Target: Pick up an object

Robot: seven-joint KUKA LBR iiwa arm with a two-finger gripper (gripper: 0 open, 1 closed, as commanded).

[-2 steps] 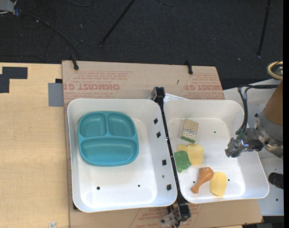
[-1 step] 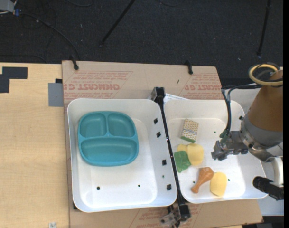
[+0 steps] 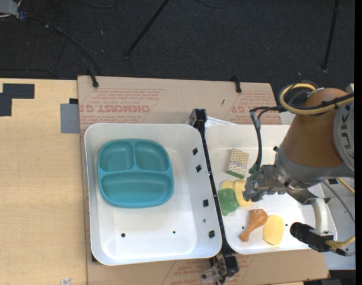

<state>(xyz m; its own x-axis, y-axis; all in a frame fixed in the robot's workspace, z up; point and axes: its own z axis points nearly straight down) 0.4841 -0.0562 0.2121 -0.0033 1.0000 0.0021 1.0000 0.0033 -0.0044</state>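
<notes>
Right now, gripper: it is down low in the right bin, on top of the toy food.
Fingers: I cannot tell if they are apart or together (they look like a dark lump).
Yellow piece: right at the gripper, poking out to its left, so it looks like the nearest thing to grab.
Green piece: touching the yellow one, a bit more to the left.
Orange drumstick: below the gripper, lying slanted.
Blue tray: far off in the left bin.
</notes>
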